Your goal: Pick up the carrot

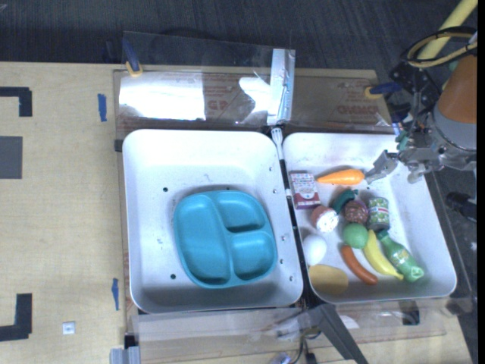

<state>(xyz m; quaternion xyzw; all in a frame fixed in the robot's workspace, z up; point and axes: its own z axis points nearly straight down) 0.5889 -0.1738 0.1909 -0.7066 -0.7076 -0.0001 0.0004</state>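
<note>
It was a robotics lab. A wooden tabletop [53,226] carried two white bins [144,203] fixed side by side, with black markers [19,101] left of the bins, blue tape tabs [101,106] by their corner, and loose cables [436,48] beyond their right end.

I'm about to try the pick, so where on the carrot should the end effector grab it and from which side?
Grip the carrot across its thick middle, coming straight down from above. It lies flat, lengthwise left to right, so the fingers should close across its narrow width. Its upper side faces bare bin floor; the small red-and-white box sits by its left tip, so stay off that end. The end effector is at its right end.
</note>
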